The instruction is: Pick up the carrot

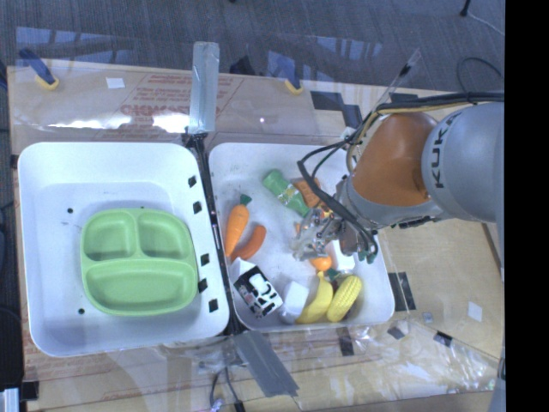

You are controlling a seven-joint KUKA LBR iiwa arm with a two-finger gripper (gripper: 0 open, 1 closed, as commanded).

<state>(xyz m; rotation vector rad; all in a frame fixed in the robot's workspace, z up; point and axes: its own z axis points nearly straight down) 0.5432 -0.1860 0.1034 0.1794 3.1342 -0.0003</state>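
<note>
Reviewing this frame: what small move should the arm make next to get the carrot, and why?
Probably shift the gripper toward the divider between the bins. The carrot lies near the right bin's left wall, beside another orange piece, while the gripper sits mid-bin, well to its right among other toys.

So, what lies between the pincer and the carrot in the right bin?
In the camera view, bare white bin floor separates the pincer from the carrot. An orange piece lies against the carrot's right side.

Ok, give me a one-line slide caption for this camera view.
Grey arm's gripper hovers in the right white bin, apart from the orange carrot; green divided plate sits left.
</note>
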